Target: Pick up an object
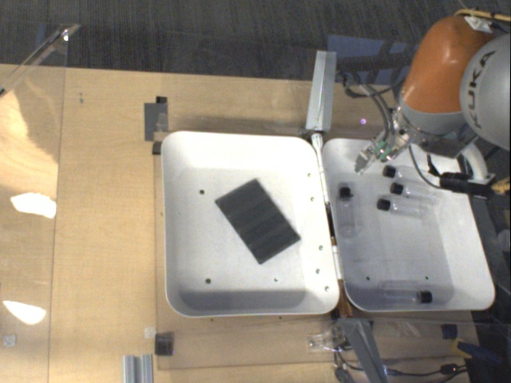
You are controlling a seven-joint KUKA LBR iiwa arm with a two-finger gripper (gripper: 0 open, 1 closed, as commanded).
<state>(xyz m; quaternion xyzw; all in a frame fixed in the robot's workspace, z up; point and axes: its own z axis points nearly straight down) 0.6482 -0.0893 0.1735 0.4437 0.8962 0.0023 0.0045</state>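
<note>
Gripper [382, 152] hovers over right bin [471, 238], near small vials [406, 206]

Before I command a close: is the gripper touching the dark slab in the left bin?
Apart. The camera view shows the gripper at the right bin's upper left, with the bins' rims and bare white floor between it and the slab.

**A robotics lab bench**

The KUKA arm [459, 70] hangs over the right white bin [415, 282]. Left of that bin sits a second white bin [184, 214] on a plywood bench [88, 214], with cables [375, 365] below and grey carpet [200, 14] beyond.
</note>
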